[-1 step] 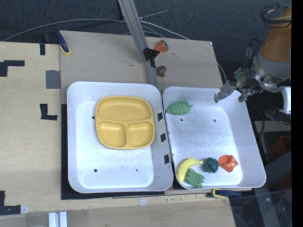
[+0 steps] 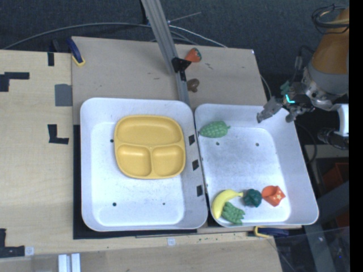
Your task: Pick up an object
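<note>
The right bin [image 2: 283, 152] holds several toy foods. A light green leafy piece [image 2: 214, 130] lies near its far left corner. Along the near edge sit a yellow banana [image 2: 222, 199], a green bumpy piece [image 2: 232, 213], a dark green broccoli [image 2: 252, 198] and an orange-red piece [image 2: 273, 195]. My gripper [image 2: 278, 114] hangs over the bin's far right corner, well away from all of them. It is open, with nothing between its fingers.
The left bin [image 2: 93, 169] holds a yellow divided plate [image 2: 150, 145]. A grey pole [image 2: 161, 27] rises behind the bins, with a small orange object [image 2: 194, 54] and a brown one [image 2: 193, 85] on the bench beside it.
</note>
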Controlling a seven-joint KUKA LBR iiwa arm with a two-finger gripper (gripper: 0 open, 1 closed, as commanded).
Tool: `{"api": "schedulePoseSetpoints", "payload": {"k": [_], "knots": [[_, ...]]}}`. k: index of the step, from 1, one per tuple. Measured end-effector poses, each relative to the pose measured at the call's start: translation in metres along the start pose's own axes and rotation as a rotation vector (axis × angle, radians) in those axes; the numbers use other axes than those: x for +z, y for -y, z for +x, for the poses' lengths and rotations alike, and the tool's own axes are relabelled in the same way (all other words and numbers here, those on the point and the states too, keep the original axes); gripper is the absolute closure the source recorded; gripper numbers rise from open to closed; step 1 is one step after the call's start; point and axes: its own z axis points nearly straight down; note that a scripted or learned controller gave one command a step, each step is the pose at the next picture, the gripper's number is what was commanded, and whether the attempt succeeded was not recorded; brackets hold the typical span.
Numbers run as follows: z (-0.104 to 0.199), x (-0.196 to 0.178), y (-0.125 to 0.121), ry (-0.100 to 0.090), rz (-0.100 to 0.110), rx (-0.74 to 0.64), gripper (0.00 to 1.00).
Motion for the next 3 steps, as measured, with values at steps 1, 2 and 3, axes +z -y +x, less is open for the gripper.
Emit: {"api": "schedulePoseSetpoints", "payload": {"k": [1,2,3], "knots": [[0.006,0.051,0.009,-0.001,0.005,0.001,0.0],[0.004,0.115,0.009,-0.001,0.006,0.001,0.0],[0.005,0.145,0.009,0.001,0.0,0.001,0.0]]}}
